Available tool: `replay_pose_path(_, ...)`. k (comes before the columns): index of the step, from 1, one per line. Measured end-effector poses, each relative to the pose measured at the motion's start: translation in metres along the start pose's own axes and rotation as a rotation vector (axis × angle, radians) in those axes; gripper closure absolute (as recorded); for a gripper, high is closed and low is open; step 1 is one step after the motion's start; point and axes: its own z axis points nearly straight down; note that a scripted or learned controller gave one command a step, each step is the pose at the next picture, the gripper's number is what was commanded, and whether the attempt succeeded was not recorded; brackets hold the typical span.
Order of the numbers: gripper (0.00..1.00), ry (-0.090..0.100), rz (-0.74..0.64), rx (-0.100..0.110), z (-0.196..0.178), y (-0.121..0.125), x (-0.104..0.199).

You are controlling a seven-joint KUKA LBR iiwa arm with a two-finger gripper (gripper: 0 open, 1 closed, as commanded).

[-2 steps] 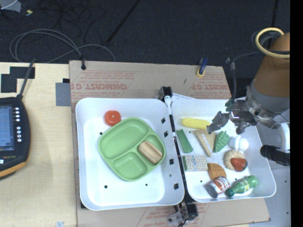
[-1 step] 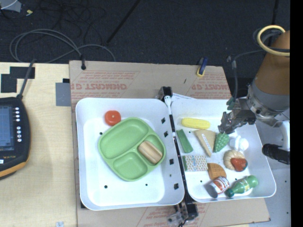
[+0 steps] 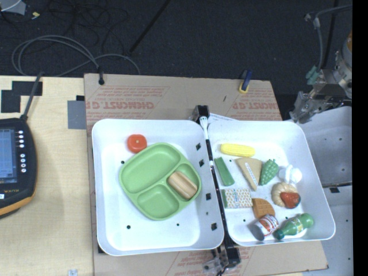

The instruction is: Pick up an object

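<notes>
Several toy foods (image 3: 261, 183) in right bin (image 3: 313, 154) | end effector (image 3: 313, 99) well apart, upper right | opening: cannot tell

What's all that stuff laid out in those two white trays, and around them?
Left bin: one, white, left side of bench.
Right bin: one, white, beside it.
Divided plate: one, green, middle of left bin.
Bread roll: one, tan, in the plate's right compartment.
Tomato: one, red, left bin, above the plate.
Corn cob: one, yellow, top of right bin.
Bottle: one, green, bottom of right bin.
Can: one, red and silver, left of the bottle.
Handheld controller: one, black and orange, far left.
Pincer: one, grey, above the right bin's upper right corner.
</notes>
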Motion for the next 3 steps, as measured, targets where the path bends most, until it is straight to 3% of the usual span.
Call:
replay_pose_path(1, 1.0, 0.006, 0.001, 0.028, 0.11, -0.023, 0.028)
replay_pose_path(2, 1.0, 0.003, 0.001, 0.015, 0.11, -0.006, 0.009)
replay_pose_path(3, 1.0, 0.003, -0.003, 0.011, 0.072, 0.017, 0.029)
